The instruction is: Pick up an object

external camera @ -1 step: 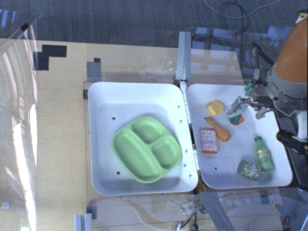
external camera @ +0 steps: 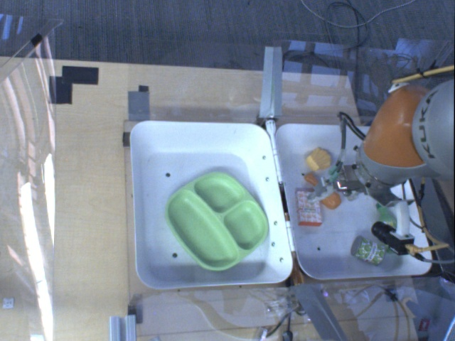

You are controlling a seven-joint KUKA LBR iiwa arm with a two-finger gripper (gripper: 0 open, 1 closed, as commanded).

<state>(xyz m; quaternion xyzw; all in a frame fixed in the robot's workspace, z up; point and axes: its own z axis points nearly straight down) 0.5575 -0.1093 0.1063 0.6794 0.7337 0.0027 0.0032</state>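
Look in the right bin [external camera: 313, 258]: your gripper [external camera: 334, 185] hangs low over a small orange piece [external camera: 330, 201], but you cannot tell its state. A yellow piece [external camera: 318, 159] and a red packet [external camera: 308, 209] lie close by. The green plate [external camera: 217, 220] sits in the left bin [external camera: 153, 261].

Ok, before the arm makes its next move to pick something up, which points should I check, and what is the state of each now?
1. Hand is over the right bin: ok.
2. Objects within reach there: ok, orange piece, yellow piece, red packet, green can.
3. Something is gripped: cannot tell.
4. Finger opening: cannot tell.
5. Green plate lies flat in the left bin: ok.
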